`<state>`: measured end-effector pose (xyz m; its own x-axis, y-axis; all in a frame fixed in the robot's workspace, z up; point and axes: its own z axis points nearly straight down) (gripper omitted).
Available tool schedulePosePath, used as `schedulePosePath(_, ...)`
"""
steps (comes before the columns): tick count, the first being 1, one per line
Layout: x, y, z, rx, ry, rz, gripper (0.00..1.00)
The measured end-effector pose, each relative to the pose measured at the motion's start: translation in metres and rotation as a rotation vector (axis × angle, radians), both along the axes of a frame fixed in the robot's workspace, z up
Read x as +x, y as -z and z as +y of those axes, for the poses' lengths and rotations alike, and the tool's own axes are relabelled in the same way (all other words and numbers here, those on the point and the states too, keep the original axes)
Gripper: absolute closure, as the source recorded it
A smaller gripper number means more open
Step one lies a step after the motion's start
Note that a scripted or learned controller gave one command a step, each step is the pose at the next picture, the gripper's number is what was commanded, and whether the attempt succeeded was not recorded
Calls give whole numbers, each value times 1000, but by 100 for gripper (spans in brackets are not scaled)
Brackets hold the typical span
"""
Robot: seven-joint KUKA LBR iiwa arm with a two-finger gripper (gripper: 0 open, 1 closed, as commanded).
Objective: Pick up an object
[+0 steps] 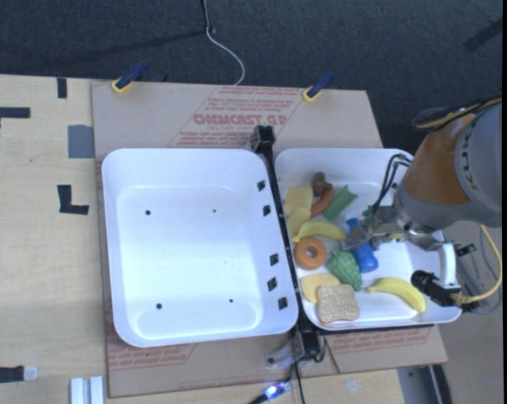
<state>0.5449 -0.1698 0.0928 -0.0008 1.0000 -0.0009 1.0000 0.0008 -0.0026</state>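
The right bin holds a heap of toy food: a glazed donut, a slice of toast, a banana, a bumpy green fruit, a blue piece, yellow pieces, a brown-orange sausage and a green leaf shape. My gripper reaches down into the middle of this bin from the right, right above the blue piece and next to the green fruit. Nothing is seen lifted between its fingers.
The left bin lies beside the right one, parted by a black hinge strip. Both rest on a cardboard sheet held by two clamps. The arm's orange band and cables hang over the right bin's right rim.
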Motion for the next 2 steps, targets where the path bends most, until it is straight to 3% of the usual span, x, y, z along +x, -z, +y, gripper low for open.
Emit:
schedulePosePath(1,69,-19,36,1,-6,-5,100)
schedulePosePath(2,111,-95,135,2,-11,-10,100)
